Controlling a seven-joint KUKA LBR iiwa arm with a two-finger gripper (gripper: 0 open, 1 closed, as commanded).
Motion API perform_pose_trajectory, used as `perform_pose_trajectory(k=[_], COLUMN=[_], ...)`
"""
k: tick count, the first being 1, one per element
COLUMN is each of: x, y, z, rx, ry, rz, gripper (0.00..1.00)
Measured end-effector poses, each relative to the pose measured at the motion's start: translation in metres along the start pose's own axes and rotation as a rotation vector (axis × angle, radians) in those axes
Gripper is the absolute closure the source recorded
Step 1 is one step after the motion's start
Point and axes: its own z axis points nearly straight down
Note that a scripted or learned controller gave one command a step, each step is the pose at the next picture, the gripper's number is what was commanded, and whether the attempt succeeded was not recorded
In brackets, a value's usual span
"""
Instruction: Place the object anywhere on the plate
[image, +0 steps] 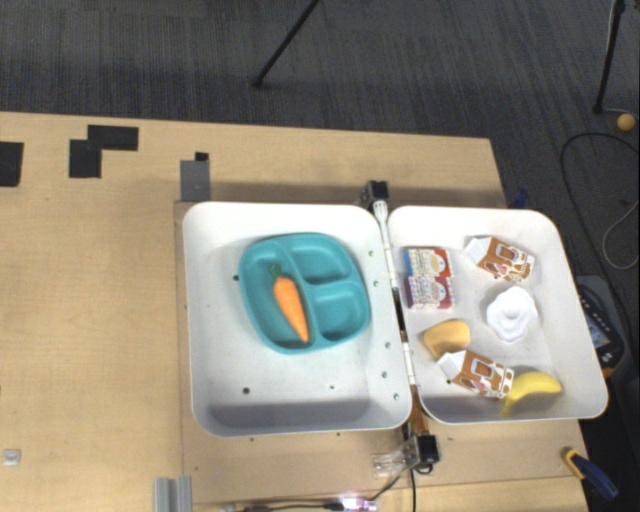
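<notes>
A teal divided plate (325, 262) lies in the left white bin (215, 300). An orange carrot (290, 307) rests on the plate's large left compartment, pointing toward the front. The right bin (570, 300) holds several food items: a small white and blue carton (427, 276), two brown and white cartons (503, 259) (480, 374), a white cup-like piece (511, 313), a tan bread-like piece (446, 336) and a yellow banana (530, 388).
The bins stand side by side on a wooden bench (100, 330). A black clamp (376, 191) sits at the back between them, and cables (405, 462) lie at the front. Dark floor lies beyond the bench.
</notes>
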Motion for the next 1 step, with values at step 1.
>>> perform_pose_trajectory(k=[1], x=[0.0163], y=[-0.1017], z=[-0.0001], rx=[0.006], ry=[0.002], rz=[-0.04], gripper=[1.0])
